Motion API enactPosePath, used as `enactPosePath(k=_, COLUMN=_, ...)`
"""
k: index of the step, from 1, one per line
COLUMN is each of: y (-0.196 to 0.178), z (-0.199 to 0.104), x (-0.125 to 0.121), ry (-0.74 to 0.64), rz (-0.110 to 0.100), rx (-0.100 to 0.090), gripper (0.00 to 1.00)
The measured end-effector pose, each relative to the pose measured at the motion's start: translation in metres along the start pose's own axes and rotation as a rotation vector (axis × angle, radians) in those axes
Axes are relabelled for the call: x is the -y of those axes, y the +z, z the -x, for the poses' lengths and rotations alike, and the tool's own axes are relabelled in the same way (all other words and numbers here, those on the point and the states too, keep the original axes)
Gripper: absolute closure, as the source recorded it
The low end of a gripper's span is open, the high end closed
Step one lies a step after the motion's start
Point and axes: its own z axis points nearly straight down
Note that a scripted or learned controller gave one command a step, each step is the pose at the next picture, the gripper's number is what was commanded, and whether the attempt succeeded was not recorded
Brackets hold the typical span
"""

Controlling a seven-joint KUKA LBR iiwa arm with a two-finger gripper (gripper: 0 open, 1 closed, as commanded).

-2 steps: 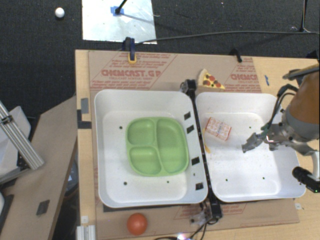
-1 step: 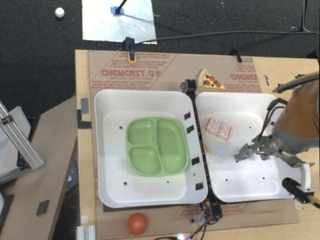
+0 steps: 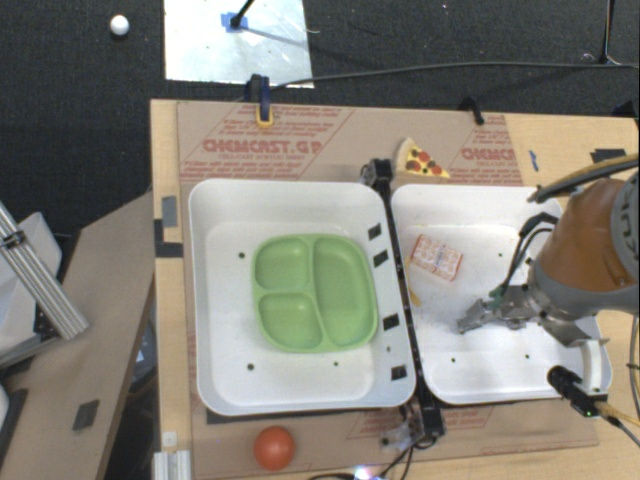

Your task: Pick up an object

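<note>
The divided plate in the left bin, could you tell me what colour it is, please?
The divided plate is light green, clearest in the camera view.

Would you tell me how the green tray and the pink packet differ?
The green tray lies in the left bin; the pink packet lies in the right bin. The tray is far larger and has three compartments; the packet is small with a grid pattern. Both lie flat, untouched by the gripper.

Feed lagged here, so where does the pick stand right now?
Done: the gripper is low inside the right bin. In hand: nothing seen between its fingers. Left: the pink packet lies apart from it, ungrasped; the green plate sits in the left bin.
</note>
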Motion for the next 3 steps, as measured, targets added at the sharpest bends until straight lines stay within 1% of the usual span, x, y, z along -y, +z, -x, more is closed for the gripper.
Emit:
enactPosePath(k=1, y=-0.013, z=0.0, x=-0.001, ry=0.0, rz=0.004, rx=0.001, gripper=1.0)
enactPosePath(k=2, y=-0.056, z=0.003, x=-0.004, ry=-0.003, rz=0.006, rx=0.002, gripper=1.0)
enactPosePath(k=3, y=-0.104, z=-0.006, x=-0.006, ry=-0.004, rz=0.008, rx=0.002, gripper=1.0)
